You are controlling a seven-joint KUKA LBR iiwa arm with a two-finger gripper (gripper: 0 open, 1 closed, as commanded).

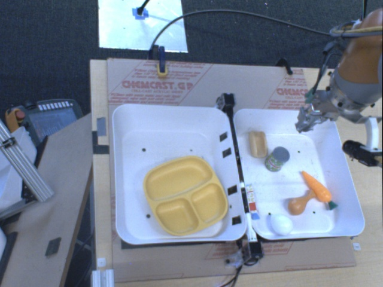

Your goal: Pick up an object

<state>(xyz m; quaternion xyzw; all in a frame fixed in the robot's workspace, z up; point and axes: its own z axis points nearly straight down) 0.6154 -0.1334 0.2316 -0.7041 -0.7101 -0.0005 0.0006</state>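
My gripper (pixel 305 122) hangs over the far part of the right bin (pixel 344 160), above its back wall, with nothing seen between its fingers. In that bin lie a tan bread-like block (pixel 258 143), a small grey-green can (pixel 277 159), an orange carrot (pixel 317 188) with a green end, a brown pear-shaped piece (pixel 299 204) and a white egg (pixel 280 224). The can is the nearest of these to the gripper, down and to the left of it.
The left bin (pixel 128 136) holds a yellow divided tray (pixel 184 194). A black divider strip (pixel 234 160) runs between the bins. A cable arcs over the cardboard behind the bins. A grey bench and a controller sit to the far left.
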